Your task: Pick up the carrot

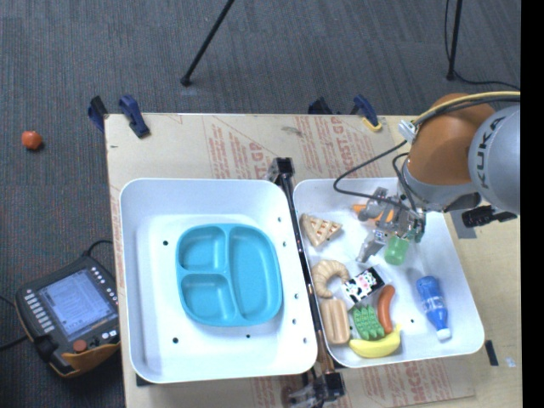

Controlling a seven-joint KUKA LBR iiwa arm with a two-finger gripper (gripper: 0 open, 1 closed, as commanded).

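Observation:
The carrot (362, 208) is an orange piece near the back of the right bin (463, 270). Only its left tip shows clearly, and a second orange patch shows through the gripper's body. My gripper (387, 238) hangs low over the back middle of that bin, directly over and just right of the carrot. A small green object (397, 250) lies right under the gripper's front side. The gripper's own body hides how it meets the carrot.
The right bin also holds a waffle wedge (320, 228), a croissant (330, 272), a bread roll (336, 321), a cow-patterned carton (363, 286), a red sausage (387, 304), a banana (376, 345) and a blue bottle (431, 303). The left bin (140, 228) holds a blue divided plate (229, 273).

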